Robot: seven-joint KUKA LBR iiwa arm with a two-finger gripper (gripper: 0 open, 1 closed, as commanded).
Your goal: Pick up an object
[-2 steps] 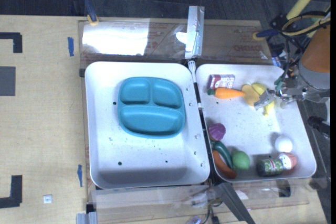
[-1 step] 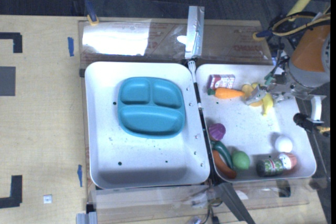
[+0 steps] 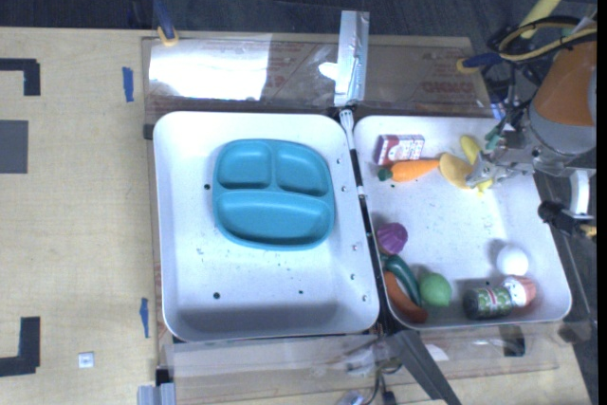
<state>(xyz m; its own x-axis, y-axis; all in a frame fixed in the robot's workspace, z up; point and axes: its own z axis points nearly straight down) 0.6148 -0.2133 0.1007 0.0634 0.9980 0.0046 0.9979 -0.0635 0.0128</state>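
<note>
Two white bins sit side by side on a wooden counter [image 3: 76, 204], seen from above.

A blue divided plate [image 3: 273, 192] lies in the left bin [image 3: 180, 299]. In the right bin [image 3: 560, 294], the pincer [image 3: 486, 168] is down at a yellow banana [image 3: 459, 164]; whether it is open or has hold of anything cannot be told. Just left of the banana lie a carrot [image 3: 414, 171] and a small carton [image 3: 399, 148]. Along the bin's near edge are a white egg [image 3: 512, 260], a bottle [image 3: 497, 297], a green ball [image 3: 435, 288] and a purple piece [image 3: 392, 235].
</note>
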